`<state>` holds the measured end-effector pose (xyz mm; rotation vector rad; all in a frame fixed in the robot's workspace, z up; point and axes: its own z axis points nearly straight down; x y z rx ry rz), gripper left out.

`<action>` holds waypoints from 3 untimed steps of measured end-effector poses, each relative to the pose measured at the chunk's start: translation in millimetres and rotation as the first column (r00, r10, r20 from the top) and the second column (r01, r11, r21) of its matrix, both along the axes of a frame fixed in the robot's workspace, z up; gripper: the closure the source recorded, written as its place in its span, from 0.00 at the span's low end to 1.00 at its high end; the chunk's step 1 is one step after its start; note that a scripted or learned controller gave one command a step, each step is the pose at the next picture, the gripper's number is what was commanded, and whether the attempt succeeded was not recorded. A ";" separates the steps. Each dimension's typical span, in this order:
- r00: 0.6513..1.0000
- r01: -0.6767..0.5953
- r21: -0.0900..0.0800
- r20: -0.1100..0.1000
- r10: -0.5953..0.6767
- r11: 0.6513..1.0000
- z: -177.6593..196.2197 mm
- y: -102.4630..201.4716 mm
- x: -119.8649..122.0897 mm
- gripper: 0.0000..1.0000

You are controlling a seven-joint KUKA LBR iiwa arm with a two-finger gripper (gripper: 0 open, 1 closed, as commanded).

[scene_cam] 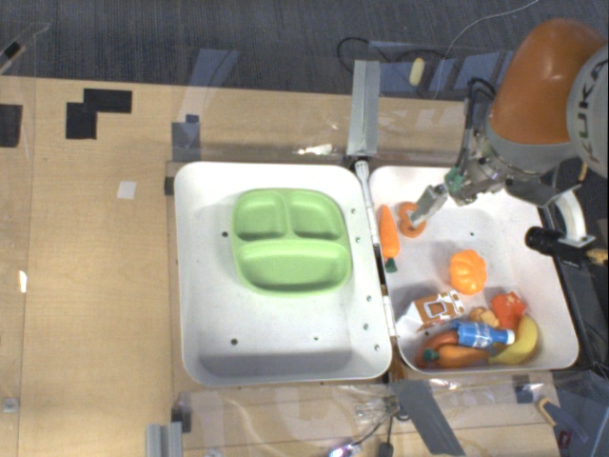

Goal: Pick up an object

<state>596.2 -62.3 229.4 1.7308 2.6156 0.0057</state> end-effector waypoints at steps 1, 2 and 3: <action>0.996 -0.090 -0.001 -0.001 0.090 0.996 -26.9 -49.9 -35.9 0.00; 0.987 -0.162 -0.004 0.007 0.162 0.987 -137.7 -51.5 -42.7 0.00; 0.926 -0.377 -0.004 0.002 0.377 0.926 -64.6 -62.4 -71.5 0.00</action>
